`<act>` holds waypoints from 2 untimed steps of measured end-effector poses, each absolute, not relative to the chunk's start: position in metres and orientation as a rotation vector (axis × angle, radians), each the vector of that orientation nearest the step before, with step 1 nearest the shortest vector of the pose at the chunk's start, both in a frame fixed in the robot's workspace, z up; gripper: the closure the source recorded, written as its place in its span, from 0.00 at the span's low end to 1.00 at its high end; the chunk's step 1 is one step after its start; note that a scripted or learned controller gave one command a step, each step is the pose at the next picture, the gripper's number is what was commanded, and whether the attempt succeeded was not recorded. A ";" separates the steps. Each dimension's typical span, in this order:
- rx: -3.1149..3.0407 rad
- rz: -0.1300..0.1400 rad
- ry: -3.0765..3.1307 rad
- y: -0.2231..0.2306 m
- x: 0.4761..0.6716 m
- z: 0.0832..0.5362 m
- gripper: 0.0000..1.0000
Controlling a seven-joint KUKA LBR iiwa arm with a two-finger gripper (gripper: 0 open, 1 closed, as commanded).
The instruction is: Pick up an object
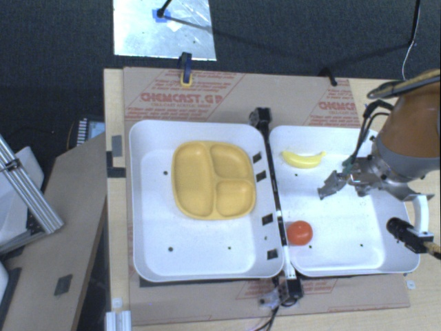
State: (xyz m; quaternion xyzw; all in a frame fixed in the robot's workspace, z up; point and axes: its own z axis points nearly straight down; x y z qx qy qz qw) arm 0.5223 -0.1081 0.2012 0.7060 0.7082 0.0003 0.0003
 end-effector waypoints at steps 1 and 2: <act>2.222 -0.002 2.224 -0.110 0.523 0.159 0.00; 2.224 -0.002 2.224 -0.100 0.526 0.110 0.00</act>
